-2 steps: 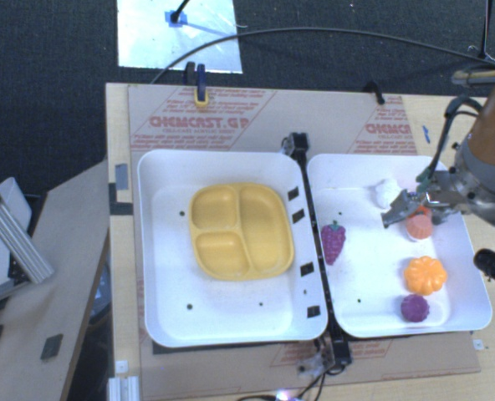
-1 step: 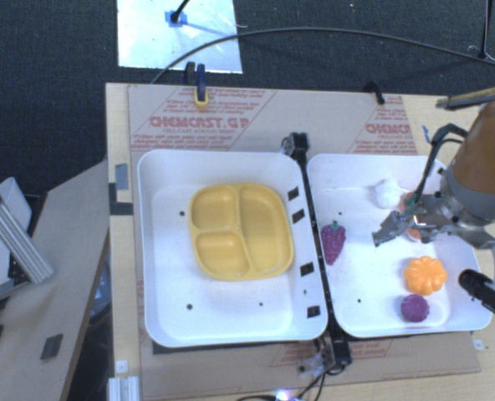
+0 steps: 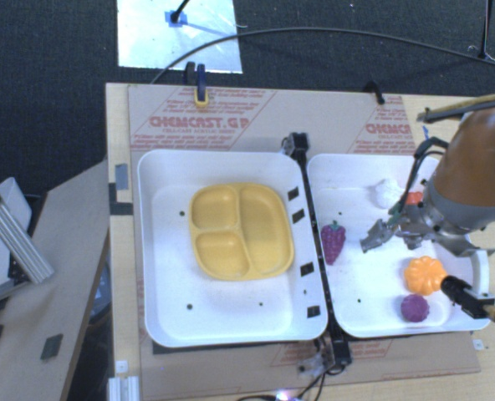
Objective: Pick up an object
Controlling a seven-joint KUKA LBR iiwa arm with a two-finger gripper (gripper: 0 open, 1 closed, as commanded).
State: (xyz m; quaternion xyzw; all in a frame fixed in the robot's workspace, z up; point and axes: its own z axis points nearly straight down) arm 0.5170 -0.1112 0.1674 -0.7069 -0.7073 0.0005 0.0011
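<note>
The right bin (image 3: pixel 356 307) holds a purple bunch of grapes (image 3: pixel 333 241) near its left wall. Also in it are a white lump (image 3: pixel 387 192) at the back, an orange pumpkin-like toy (image 3: pixel 425 274), and a purple ball (image 3: pixel 414 307) at the front. A small orange-red piece (image 3: pixel 412 197) peeks out beside the arm. My gripper (image 3: pixel 385 234) hovers over the middle of this bin. It is right of the grapes, below the white lump and up-left of the pumpkin. I see nothing held in it.
The left bin (image 3: pixel 168 307) carries a yellow divided plate (image 3: pixel 239 230). The arm's orange and grey wrist (image 3: pixel 473 182) covers the right bin's back right corner. A black and white fitting (image 3: pixel 469 295) juts over that bin's front right edge. A black divider (image 3: pixel 310 241) separates the bins.
</note>
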